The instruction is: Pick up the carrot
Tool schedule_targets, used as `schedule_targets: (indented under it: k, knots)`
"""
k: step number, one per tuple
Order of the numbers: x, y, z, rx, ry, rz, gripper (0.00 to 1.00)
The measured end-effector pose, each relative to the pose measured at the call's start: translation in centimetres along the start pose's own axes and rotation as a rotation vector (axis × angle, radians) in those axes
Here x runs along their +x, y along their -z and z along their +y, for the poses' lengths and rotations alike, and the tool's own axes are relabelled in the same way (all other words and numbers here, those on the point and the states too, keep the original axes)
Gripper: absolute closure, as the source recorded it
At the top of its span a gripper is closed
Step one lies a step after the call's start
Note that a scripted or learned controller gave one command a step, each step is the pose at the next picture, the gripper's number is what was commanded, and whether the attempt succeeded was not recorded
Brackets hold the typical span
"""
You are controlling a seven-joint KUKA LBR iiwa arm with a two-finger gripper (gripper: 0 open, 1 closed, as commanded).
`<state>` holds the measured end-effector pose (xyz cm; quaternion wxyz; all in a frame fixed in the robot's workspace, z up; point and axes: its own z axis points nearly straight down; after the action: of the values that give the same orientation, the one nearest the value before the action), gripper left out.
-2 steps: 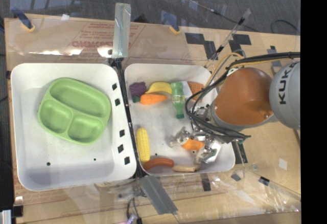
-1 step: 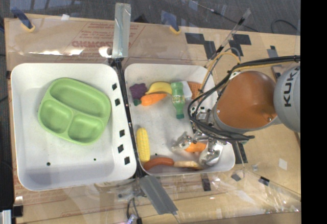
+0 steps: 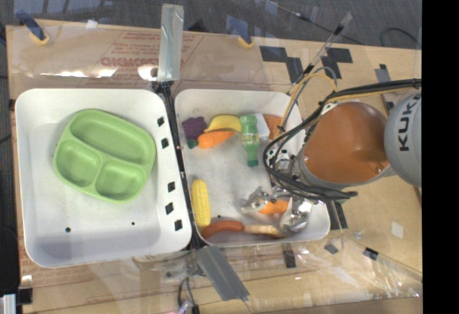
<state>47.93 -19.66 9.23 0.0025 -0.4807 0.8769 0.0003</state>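
Note:
The gripper [image 3: 277,208] is low in the front right part of the right bin [image 3: 229,101], under the arm's orange wrist band [image 3: 344,144]. A small orange carrot [image 3: 275,208] lies between its two metal fingers [image 3: 257,199], which close on it from either side, near the bin floor. A second orange, carrot-like piece [image 3: 215,139] lies at the back of the bin beside a yellow banana [image 3: 225,122].
The right bin also holds a purple piece [image 3: 192,129], a green bottle [image 3: 249,139], a corn cob [image 3: 201,202], a red sausage [image 3: 222,226] and a tan piece [image 3: 262,231]. A green divided plate [image 3: 105,155] lies in the left bin [image 3: 43,234]. Cables [image 3: 287,140] hang by the wrist.

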Motion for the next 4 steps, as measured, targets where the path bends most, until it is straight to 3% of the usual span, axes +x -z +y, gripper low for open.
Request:
schedule_targets:
  k: [1,2,3,4]
  knots:
    - [-0.3,0.9,0.1,-0.003,0.007,-0.002,1.00]
    - [1.2,15.9,-0.9,0.012,0.098,0.003,1.00]
    - [1.2,15.5,-0.7,0.002,0.098,0.003,0.00]
    - [-0.6,2.7,1.0,-0.017,0.250,0.003,0.00]
